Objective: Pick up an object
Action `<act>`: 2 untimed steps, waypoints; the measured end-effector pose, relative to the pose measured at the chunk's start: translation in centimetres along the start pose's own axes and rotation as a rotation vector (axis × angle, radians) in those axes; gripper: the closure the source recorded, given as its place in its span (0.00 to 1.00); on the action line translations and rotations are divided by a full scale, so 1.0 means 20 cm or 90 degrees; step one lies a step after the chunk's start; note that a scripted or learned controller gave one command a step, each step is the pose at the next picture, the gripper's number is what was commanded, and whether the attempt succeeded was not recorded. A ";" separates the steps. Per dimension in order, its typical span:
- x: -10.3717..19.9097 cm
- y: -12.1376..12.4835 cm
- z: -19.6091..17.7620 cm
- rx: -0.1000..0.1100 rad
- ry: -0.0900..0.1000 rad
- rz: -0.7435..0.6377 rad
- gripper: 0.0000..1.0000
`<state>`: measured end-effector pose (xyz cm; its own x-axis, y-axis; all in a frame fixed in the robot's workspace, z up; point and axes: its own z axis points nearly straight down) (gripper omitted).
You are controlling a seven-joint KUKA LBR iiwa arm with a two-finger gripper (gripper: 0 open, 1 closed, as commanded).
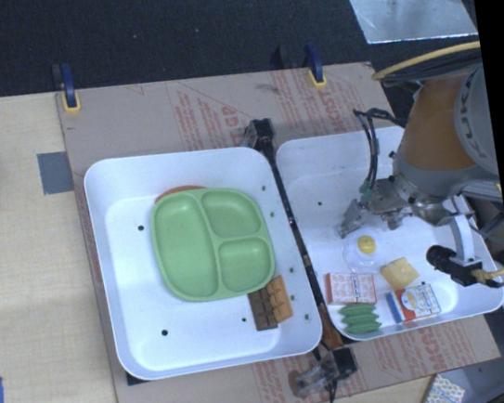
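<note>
The green plate (pixel 212 243) lies in the left bin (pixel 120 262); it looks stiff, wide and hard to pinch. A brown bar (pixel 270 303) sits just below the green plate. Right of the green plate, in the right bin (pixel 312 163), lie small light things: a red-and-white packet (pixel 350 287), a green pod (pixel 359 318), a clear cup with a yellow ball (pixel 364 249), a yellow block (pixel 399 272). The cup may be slippery, so grab its sides; the block looks easiest. The pincer (pixel 360 217) hangs just above the cup; I cannot tell if it is spread or pressed together.

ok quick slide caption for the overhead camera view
KUKA arm's gripper poised over small items in the right bin; green divided plate in the left bin.
</note>
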<state>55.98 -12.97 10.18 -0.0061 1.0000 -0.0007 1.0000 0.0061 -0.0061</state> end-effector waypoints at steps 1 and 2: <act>0.04 -0.15 0.06 0.001 0.001 0.001 0.00; -0.07 0.11 0.05 -0.006 -0.001 0.000 0.00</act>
<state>58.22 -14.34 9.25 -0.0058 1.0000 -0.0019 1.0000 0.0058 0.0026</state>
